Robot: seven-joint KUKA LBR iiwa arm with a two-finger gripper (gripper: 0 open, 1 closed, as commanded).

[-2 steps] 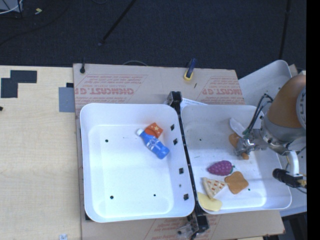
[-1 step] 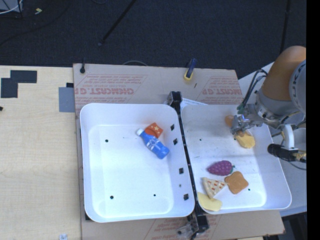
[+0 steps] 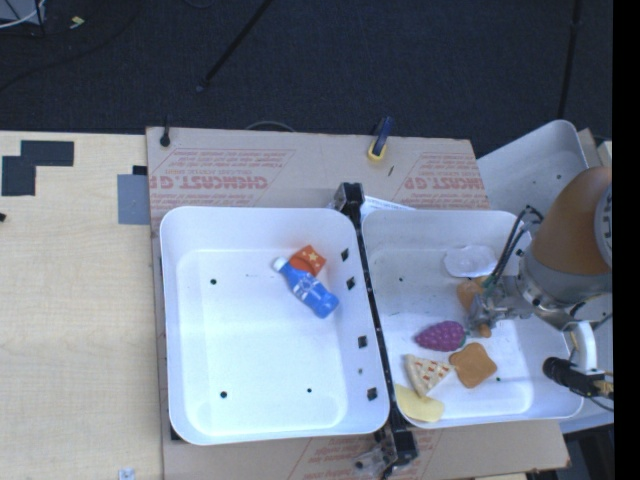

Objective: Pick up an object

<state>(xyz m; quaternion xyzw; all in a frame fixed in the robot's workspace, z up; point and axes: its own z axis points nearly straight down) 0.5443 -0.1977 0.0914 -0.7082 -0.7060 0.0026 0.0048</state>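
Grey gripper (image 3: 487,313) sits low in the right bin (image 3: 400,268), reached in from the right; finger state cannot be determined, as the tips are too small and cluttered to read. Just beside the gripper lie a purple grape cluster (image 3: 441,335) and a tan round piece (image 3: 470,293). Nearby: toast slice (image 3: 473,366), pizza wedge (image 3: 427,373), yellow piece (image 3: 420,406) on the front rim, clear disc (image 3: 469,261) toward the back. Left bin (image 3: 200,388) holds a blue bottle (image 3: 309,290) touching an orange block (image 3: 309,259). Both bins rest on cardboard (image 3: 260,173).
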